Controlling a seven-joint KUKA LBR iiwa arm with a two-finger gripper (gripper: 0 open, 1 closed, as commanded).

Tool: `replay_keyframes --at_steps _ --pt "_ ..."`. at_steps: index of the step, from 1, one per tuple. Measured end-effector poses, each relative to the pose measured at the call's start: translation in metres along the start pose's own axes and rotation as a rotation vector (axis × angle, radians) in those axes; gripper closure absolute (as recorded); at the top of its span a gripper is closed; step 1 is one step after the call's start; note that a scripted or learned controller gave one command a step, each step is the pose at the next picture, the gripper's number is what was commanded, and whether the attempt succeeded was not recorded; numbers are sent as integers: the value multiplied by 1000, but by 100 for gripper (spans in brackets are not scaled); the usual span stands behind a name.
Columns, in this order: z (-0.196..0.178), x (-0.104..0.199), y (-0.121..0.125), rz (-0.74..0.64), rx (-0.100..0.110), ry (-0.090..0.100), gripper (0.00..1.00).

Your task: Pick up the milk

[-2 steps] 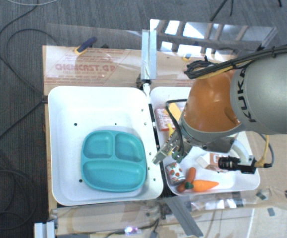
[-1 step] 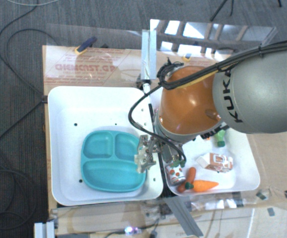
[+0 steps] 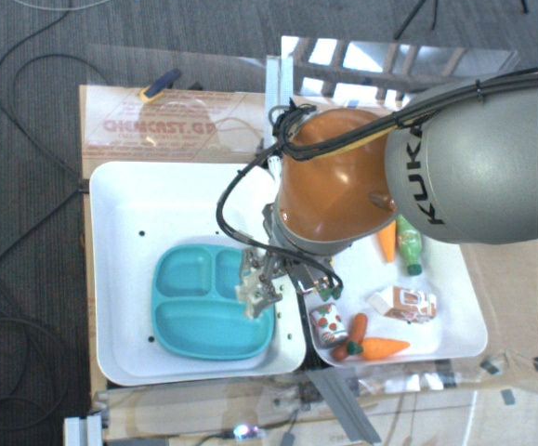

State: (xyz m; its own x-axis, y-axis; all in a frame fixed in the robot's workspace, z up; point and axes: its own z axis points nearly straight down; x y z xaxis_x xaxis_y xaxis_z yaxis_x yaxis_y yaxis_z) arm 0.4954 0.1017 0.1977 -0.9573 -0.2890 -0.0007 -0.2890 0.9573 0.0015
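Gripper [image 3: 257, 291] hangs over right edge of teal divided plate [image 3: 194, 309] in left bin [image 3: 124, 203]; cannot tell finger state, tips blur against plate. Milk carton [image 3: 404, 304] lies on its side in right bin [image 3: 468, 314], well right of plate, untouched. Small can [image 3: 327, 324] between plate and milk. Carrot [image 3: 383, 347] and green bottle [image 3: 408, 247] near milk.
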Motion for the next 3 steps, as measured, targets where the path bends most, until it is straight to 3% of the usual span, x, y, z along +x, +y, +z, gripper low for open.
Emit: replay_keyframes --at_steps 1,2,3 --pt "65 -15 5 126 -1 2 100" --pt "28 -34 72 -20 0 0 100" --pt "-43 -50 122 -926 -3 -2 100"
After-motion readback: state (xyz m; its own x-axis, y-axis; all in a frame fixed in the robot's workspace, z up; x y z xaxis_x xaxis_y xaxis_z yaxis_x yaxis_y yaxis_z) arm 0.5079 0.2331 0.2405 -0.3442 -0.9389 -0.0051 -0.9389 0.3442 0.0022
